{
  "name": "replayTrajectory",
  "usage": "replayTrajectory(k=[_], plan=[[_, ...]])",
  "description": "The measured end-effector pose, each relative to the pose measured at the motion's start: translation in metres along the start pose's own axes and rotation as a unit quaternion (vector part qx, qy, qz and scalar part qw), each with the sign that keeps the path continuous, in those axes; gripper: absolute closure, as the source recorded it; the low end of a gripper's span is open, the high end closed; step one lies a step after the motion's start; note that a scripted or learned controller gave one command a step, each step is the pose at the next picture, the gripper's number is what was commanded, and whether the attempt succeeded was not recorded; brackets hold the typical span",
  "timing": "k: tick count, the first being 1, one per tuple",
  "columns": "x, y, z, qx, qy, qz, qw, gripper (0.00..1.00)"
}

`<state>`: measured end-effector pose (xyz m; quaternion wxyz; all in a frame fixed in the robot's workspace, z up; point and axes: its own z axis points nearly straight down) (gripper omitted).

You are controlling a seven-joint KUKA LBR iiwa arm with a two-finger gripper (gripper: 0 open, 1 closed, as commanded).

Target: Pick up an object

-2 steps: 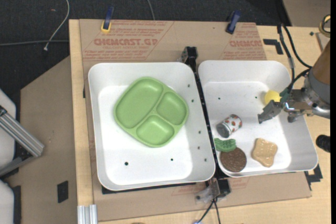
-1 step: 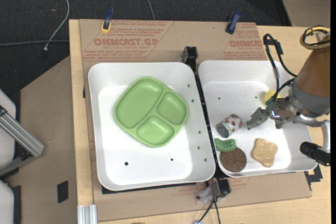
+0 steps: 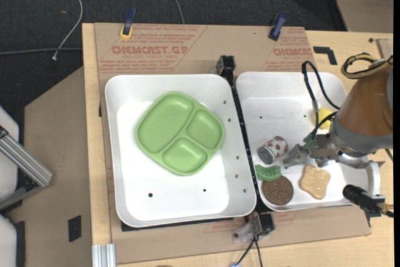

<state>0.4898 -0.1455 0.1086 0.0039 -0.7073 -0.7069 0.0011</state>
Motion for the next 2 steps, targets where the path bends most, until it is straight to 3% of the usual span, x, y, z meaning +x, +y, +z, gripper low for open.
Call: replayTrajectory(k=[1,2], plan=[[0.0,0.002,0.022,-0.005,-0.002,0.0,1.0,0.0],[-0.002,0.004,0.009,-0.009,-0.004,0.0,1.0,1.0]])
